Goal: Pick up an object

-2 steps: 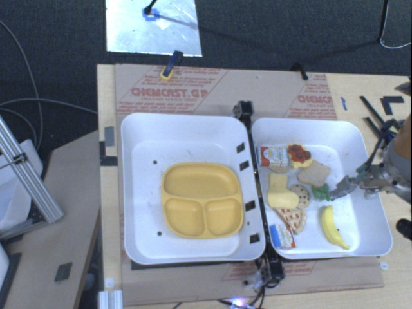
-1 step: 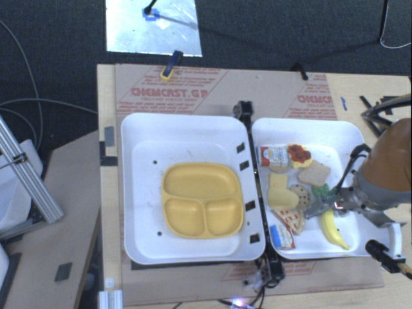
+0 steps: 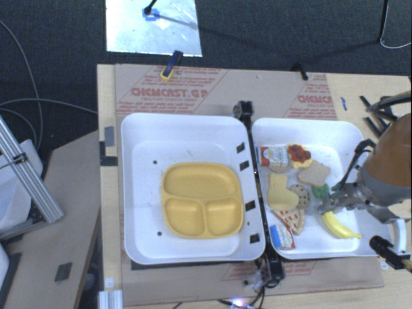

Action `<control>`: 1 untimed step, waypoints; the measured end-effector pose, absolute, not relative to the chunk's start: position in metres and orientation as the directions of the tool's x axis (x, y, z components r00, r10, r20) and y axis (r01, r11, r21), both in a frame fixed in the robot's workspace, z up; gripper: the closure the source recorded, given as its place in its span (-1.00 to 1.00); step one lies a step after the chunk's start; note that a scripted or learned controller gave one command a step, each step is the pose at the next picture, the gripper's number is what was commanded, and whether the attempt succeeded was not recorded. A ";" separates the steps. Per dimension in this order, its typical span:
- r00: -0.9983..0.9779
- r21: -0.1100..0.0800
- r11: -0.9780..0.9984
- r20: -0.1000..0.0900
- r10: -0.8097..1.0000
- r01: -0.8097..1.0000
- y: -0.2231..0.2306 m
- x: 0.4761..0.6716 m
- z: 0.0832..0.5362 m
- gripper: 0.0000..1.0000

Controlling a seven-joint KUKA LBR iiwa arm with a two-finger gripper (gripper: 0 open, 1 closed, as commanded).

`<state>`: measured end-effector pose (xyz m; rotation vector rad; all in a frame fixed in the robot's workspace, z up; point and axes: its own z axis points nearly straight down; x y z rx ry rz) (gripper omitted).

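Observation:
The right bin [image 3: 347, 132] holds several toy foods: a yellow banana [image 3: 339, 226], a bread slice [image 3: 313, 173], a cheese wedge [image 3: 280, 192], a pizza slice [image 3: 291, 219], a brown cookie [image 3: 300, 196], a green piece [image 3: 320, 190], a red-topped piece [image 3: 299, 154], a red-and-white carton [image 3: 273, 154] and a blue-and-white packet [image 3: 281, 237]. My gripper [image 3: 329, 203] reaches in from the right and hangs low in this bin, just above the banana's upper end and beside the green piece. I see nothing held in it.
The left bin [image 3: 138, 172] carries a yellow divided plate [image 3: 203, 198]. A black divider [image 3: 252, 172] runs between the bins. The arm's orange band [image 3: 394, 159] overhangs the right bin's right wall. Cardboard lies under both bins.

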<state>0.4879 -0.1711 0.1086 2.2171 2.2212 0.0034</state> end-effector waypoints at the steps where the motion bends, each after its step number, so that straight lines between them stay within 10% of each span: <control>1: -0.012 0.011 0.012 0.000 1.000 1.000 -0.116 0.565 0.158 1.00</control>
